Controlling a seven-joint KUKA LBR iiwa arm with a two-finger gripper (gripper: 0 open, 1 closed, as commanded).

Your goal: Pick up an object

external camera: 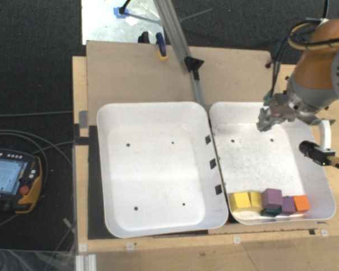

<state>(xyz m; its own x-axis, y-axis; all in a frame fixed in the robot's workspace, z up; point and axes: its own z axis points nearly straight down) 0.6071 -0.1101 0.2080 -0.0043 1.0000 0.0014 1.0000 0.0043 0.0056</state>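
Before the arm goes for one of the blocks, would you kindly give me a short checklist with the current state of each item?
1. Blocks present to pick: ok. Yellow blocks, a purple block, a dark green block and an orange block lie in the right bin.
2. Blocks well spaced for a grasp: not ok. They crowd together against the bin's near wall.
3. Gripper above a block: not ok. It is over the bin's far end, well away from the cluster.
4. Gripper free of any object: ok, nothing seen on it.
5. Finger opening: cannot tell.
6. Path from gripper to blocks: ok, bare bin floor lies between.
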